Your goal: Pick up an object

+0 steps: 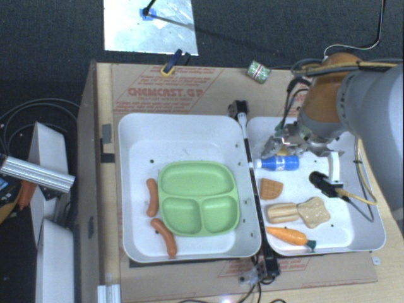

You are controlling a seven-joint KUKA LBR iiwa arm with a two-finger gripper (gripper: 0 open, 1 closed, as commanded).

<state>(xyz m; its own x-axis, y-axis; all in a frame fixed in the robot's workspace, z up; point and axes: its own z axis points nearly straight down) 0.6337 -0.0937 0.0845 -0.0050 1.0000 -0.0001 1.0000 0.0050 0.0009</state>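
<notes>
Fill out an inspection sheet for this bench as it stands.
Surface: brown board bearing the left bin and right bin.
Job's things: blue bottle, waffle piece, bun, toast, carrot in the right bin; green divided tray and two sausages in the left bin.
Clutter: small green can and clip on the board.
Claw: claw just above the bottle; finger state unclear.
Cables: black coils at left; yellow cable over the right bin.
Surroundings: dark floor, foil sheet.
</notes>
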